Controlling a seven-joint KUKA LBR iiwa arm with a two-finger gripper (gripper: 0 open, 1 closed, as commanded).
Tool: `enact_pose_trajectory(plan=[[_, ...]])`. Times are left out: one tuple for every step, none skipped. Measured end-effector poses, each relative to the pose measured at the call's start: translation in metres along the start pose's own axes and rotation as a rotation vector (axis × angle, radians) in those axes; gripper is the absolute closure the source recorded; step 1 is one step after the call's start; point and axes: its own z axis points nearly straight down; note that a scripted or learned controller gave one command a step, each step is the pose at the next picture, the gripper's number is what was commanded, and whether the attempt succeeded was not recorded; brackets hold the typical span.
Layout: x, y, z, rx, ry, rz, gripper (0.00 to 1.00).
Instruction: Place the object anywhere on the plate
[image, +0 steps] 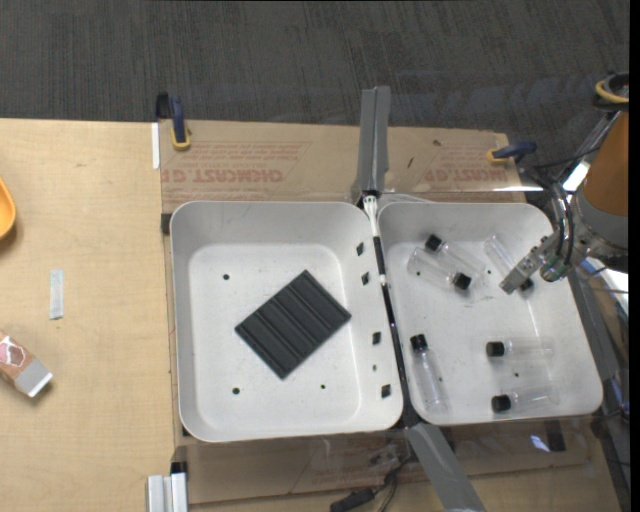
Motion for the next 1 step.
enact_pose_trajectory(plan=[[0.0355,0.0609,0.0242,0.002,0.001,0.059,1.00]])
